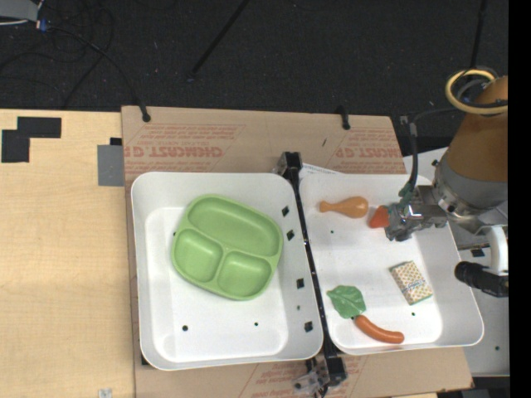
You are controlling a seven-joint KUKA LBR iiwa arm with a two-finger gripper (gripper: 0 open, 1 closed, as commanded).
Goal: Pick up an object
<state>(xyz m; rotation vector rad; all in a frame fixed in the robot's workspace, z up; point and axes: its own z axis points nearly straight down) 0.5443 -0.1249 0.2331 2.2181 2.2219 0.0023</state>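
- Your nearest candidate is a small red object (378,216) in the right bin (465,338), toward its far side; only part of it is visible beside the gripper, and you cannot tell what it is.
- Your gripper (398,226) sits low over that bin's far right part, just right of the red object and apparently touching it. The pictures do not settle whether it is open or closed, and you see nothing clearly held.
- Just left of the red piece lies an orange drumstick-shaped toy (346,206), its thin end pointing left toward the divider.
- Nearer to you, on the right, a small patterned box (411,282) lies flat and tilted, well apart from the gripper.
- At the near edge of the right bin you have a green leaf-shaped toy (346,299), and just beside it a red-orange sausage (380,330) lying at a slant.
- The left bin (158,338) bears a green divided plate (227,246) with three compartments, turned at an angle, in the middle of the bin.
- The arm (481,152) comes in from the right, its orange band above the grey wrist.
- Both bins rest on a cardboard sheet (224,139) on the wooden bench (58,264).
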